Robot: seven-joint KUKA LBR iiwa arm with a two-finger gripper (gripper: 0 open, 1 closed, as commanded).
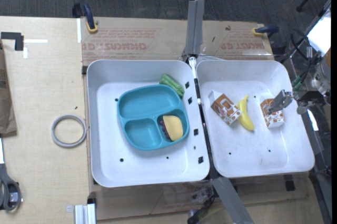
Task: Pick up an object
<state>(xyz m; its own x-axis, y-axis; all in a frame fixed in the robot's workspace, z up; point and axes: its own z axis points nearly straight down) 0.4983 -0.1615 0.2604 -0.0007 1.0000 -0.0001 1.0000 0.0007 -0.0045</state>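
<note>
The right bin (253, 162) holds three things: an orange-and-white carton (224, 108) left of centre, a yellow banana (245, 114) beside it, and a second small orange-and-white carton (272, 115) near the right wall. My gripper (280, 101) reaches in over the right rim and sits right at the top edge of that second carton, overlapping its upper right corner. I cannot see whether it touches the carton.
The left bin (142, 170) holds a teal divided plate (147, 112) with a yellow rounded item (173, 126) in its lower right compartment. A green item (172, 84) lies behind the plate. A grey ring (68, 130) and scissors (8, 191) lie on the bench at left.
</note>
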